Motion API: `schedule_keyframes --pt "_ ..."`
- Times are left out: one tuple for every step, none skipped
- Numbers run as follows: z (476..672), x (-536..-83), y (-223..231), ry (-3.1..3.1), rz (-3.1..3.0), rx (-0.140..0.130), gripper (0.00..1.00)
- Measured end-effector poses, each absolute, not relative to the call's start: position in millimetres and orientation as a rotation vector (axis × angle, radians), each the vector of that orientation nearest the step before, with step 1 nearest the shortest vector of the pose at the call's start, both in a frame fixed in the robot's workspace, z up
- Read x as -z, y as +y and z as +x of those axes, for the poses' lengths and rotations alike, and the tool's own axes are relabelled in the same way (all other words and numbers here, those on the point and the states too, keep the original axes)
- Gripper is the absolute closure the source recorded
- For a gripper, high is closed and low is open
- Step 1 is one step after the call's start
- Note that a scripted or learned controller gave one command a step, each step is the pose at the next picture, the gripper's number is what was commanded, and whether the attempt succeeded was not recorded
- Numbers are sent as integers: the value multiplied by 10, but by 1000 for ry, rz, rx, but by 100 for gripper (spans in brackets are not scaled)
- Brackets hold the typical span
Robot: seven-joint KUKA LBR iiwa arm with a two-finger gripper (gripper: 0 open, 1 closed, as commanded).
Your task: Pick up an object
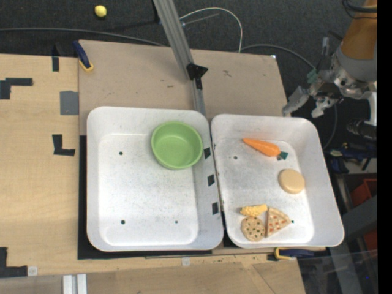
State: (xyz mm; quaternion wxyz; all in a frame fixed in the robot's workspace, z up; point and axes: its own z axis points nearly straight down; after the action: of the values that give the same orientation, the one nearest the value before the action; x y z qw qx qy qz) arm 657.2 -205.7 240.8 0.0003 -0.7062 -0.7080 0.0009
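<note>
The right bin (318, 164) holds an orange carrot (261, 146) near its back, a round tan bun (291, 180) at its right side, and at the front a small yellow corn piece (253, 211), a round cookie (252, 228) and a pizza slice (277, 220). A green bowl (176, 144) sits in the left bin (110, 182) at its back right. My gripper (306, 101) hangs beyond the right bin's back right corner, above the bench, with its fingers spread and nothing between them.
A slanted metal pole (177, 35) rises behind the two bins. Cables loop over the brown board (245, 66) at the back. A small yellow ball (100, 10) lies on the dark floor far back left.
</note>
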Motion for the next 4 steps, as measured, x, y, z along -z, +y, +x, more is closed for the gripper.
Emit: schedule_keyframes --pt "6572 -2408 -2057 -2224 -2218 -3 0" --pt "6581 -1960 -2090 -2221 -2217 -6 0" --pt "6578 -1360 -1990 -2219 -2215 -7 0" --pt "6571 -864 -1979 -2222 -2216 -6 0"
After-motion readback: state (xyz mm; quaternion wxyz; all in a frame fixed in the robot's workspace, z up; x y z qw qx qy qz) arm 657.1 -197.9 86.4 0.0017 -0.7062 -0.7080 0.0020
